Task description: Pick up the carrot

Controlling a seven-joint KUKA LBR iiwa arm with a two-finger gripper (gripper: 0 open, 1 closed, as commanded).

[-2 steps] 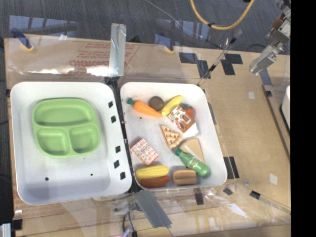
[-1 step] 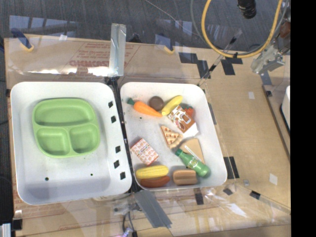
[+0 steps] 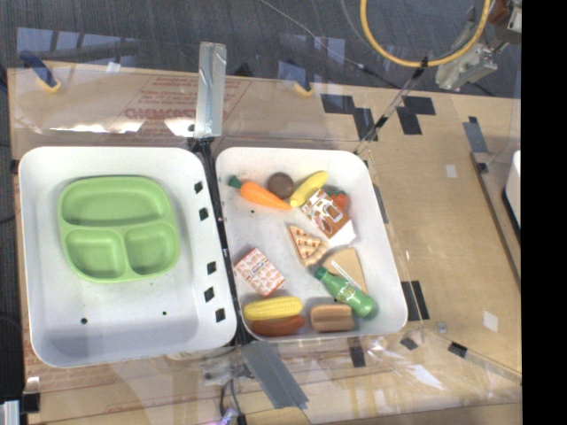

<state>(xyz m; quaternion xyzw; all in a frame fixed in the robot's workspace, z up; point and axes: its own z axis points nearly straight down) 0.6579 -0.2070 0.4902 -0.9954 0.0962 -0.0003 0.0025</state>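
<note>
Grey tape strip [image 3: 270, 374] lies on the bench [image 3: 452, 237] at the near edge, just in front of where the two bins meet.

Right bin [image 3: 388, 255], near end:
- corn cob [image 3: 272, 308], touching a reddish sausage [image 3: 276, 326] just in front of it
- brown bread roll [image 3: 332, 317] beside those
- green bottle [image 3: 345, 292] lying on its side, cap pointing toward the bin's middle

Mid bin:
- pink patterned packet [image 3: 259, 271] near the left wall
- pizza slice [image 3: 306, 244]
- pale cheese wedge [image 3: 345, 268], touching the bottle
- printed carton [image 3: 326, 212], red and white

Far end:
- carrot [image 3: 261, 195] lies flat in the far-left corner, green top toward the left wall, orange tip toward the bin's middle
- dark brown round item [image 3: 280, 184] sits at the carrot's tip, touching or nearly so; can't tell what it is
- banana [image 3: 308, 189] just right of that

Nothing lies on the carrot.

Left bin [image 3: 35, 237] holds a green divided plate [image 3: 118, 227], three compartments.

Gripper [image 3: 465, 67] is at the top right, beyond the bins and well apart from the carrot, with a yellow cable [image 3: 381, 38] looping next to it. Too small and side-on to tell whether it's open or closed. It holds nothing that I can see.
</note>
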